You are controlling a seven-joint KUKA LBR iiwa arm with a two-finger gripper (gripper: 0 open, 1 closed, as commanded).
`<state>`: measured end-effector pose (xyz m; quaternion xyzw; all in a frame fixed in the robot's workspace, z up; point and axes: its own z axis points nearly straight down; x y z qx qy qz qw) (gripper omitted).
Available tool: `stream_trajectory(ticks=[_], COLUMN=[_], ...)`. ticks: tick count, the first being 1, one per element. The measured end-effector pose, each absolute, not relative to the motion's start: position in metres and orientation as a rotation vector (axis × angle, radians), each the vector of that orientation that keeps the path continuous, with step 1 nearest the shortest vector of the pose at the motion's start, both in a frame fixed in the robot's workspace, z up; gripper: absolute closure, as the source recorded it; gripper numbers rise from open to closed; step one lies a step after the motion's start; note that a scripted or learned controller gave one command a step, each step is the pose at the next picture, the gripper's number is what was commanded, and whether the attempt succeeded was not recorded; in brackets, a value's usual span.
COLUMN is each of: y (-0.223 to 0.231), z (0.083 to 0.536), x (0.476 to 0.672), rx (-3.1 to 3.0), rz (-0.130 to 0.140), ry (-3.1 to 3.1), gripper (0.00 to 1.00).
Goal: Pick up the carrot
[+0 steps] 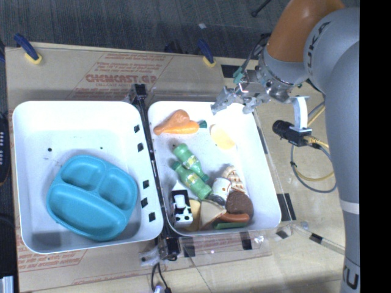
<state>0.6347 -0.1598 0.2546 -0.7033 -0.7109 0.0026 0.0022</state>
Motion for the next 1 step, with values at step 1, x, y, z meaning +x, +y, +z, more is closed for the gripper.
stream_trajectory(ticks=[1], y=[-0.1486], z=[0.1279], x=[0.6532], rx=[-2.371], rz=[0.020], ry=[-2.039], gripper=[0.00])
